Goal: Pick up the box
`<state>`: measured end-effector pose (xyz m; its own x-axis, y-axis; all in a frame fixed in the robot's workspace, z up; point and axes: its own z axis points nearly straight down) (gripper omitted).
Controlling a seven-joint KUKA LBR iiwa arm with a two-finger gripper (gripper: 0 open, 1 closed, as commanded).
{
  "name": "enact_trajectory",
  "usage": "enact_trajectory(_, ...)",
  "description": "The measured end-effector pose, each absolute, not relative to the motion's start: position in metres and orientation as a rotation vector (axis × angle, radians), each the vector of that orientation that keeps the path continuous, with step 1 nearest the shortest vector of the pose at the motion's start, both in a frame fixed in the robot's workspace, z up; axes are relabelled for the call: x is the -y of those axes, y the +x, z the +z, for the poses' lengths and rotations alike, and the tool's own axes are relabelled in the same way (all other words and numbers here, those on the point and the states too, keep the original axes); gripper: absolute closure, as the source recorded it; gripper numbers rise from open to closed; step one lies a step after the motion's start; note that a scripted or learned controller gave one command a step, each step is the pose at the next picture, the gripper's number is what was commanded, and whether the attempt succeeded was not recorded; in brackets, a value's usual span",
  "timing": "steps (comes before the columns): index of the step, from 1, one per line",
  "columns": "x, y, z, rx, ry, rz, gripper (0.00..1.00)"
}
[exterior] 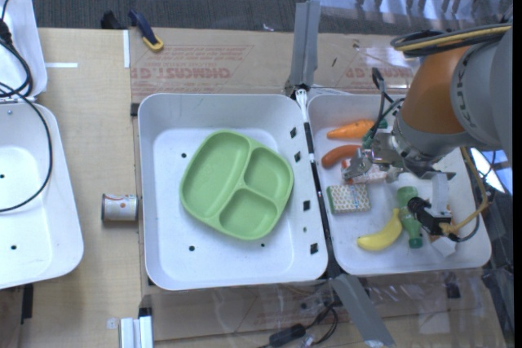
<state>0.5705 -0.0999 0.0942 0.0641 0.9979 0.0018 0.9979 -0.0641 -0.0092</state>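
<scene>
Camera view: the small speckled box (349, 197) is seen lying flat near the left wall of the right bin (408, 261), just below the gripper (360, 165). A banana (382, 234) is set toward the front edge.

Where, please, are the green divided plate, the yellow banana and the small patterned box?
Green divided plastic plate (236, 185), camera view, on its central ridge.
Yellow banana (382, 235), camera view, mid-curve.
Small patterned flat box (349, 197), camera view, top face.

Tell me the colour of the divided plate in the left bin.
Light green plate; camera view.
</scene>
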Motion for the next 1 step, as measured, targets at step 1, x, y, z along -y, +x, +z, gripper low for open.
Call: enact_trajectory(1, 0.0591, 0.5577, 0.2283, 2.158, -2.28, 0.006, 1.0)
